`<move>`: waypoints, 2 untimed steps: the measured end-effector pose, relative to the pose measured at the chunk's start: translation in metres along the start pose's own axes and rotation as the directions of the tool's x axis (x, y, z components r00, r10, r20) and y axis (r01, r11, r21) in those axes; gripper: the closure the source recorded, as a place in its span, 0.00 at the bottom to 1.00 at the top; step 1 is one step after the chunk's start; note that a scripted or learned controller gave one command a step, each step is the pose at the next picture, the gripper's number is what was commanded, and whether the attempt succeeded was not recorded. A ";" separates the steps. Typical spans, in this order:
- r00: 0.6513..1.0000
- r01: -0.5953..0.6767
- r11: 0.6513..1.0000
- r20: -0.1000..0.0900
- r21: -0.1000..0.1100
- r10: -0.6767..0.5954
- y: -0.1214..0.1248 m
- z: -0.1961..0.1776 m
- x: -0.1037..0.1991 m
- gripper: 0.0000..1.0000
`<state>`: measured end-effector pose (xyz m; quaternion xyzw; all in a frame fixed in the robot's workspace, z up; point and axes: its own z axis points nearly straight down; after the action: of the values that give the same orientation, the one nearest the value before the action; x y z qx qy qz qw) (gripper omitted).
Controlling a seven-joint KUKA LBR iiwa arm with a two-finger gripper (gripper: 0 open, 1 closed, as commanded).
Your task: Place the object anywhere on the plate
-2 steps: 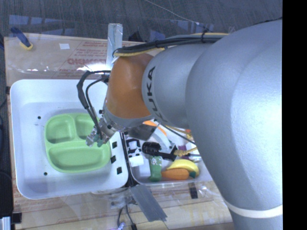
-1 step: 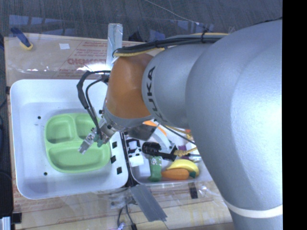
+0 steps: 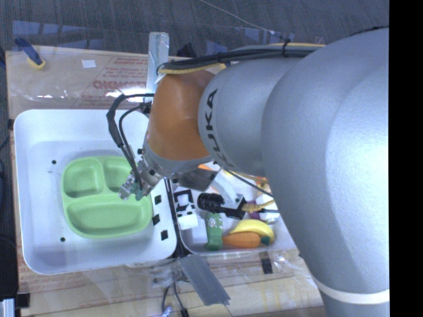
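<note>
Jaws (image 3: pixel 132 190) over green plate (image 3: pixel 99 210) right rim; whether clenched or released, cannot tell. Small greenish thing at tips, unclear; judged light.

The arm (image 3: pixel 317 144) is built of big, smooth, rounded segments in a matt light grey — the nearest one bulks widest. Above the wrist sits a broad orange band (image 3: pixel 175 114), glossy enough to catch a pale highlight. Dark block letters, part of the maker's name, run along the grey shell just beside the orange. Black cables (image 3: pixel 122 121) loop out from the wrist in thin arcs, and another black lead runs along the top of the arm. The pincer (image 3: pixel 134 189) is small and dark — metallic grey with a greenish tint at its tip.
</note>
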<state>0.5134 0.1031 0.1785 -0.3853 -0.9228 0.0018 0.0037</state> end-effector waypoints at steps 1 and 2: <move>1.000 0.000 1.000 0.000 0.000 0.000 0.000 0.000 0.000 0.00; 1.000 0.007 1.000 0.000 0.000 -0.007 0.001 -0.010 0.000 1.00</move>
<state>0.5141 0.1037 0.1881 -0.3822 -0.9241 0.0019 0.0038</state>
